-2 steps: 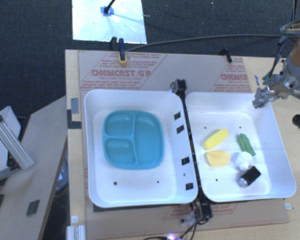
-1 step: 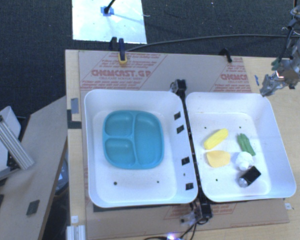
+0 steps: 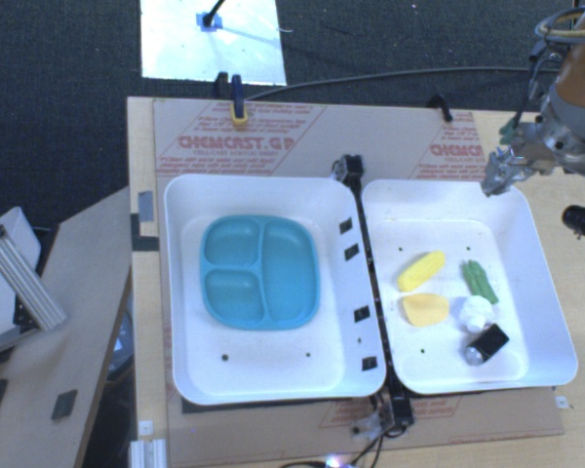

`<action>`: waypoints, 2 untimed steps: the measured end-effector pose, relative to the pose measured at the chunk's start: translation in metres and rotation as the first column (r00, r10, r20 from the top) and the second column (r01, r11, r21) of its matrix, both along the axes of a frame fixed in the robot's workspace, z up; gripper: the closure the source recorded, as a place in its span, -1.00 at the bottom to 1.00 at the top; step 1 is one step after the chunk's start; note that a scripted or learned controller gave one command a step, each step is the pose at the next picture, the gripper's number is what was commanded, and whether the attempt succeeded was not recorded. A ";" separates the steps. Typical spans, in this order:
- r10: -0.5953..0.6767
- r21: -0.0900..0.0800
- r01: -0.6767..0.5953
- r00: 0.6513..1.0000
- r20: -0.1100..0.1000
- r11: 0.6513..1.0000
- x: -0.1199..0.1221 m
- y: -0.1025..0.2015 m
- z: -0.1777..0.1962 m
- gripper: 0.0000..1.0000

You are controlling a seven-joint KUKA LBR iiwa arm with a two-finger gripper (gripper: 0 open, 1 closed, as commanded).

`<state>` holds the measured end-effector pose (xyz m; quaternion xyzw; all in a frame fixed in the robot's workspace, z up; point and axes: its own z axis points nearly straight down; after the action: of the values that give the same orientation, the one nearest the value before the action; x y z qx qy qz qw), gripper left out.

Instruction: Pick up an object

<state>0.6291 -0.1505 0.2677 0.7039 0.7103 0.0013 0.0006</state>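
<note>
The right bin (image 3: 526, 224) holds a yellow banana-shaped piece (image 3: 421, 269), a yellow-orange wedge (image 3: 426, 309), a green pod (image 3: 480, 281), a white lump (image 3: 477, 311) and a small black block (image 3: 486, 343). My gripper (image 3: 499, 175) hangs over the bin's far right corner, well above and behind these objects. Nothing shows between its fingers.
The left bin (image 3: 190, 222) holds a blue divided plate (image 3: 261, 270). A black divider with clips (image 3: 363, 261) runs between the bins. Cardboard (image 3: 302, 139) lies beneath both. A cable and a blue-yellow clamp (image 3: 237, 100) sit at the bench's far edge.
</note>
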 end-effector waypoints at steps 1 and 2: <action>0.000 0.001 0.000 1.000 -0.001 1.000 -0.007 0.049 -0.005 1.00; -0.001 0.001 0.001 1.000 -0.002 1.000 -0.017 0.094 -0.016 1.00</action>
<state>0.6124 -0.0565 0.2517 0.7042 0.7100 0.0009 -0.0003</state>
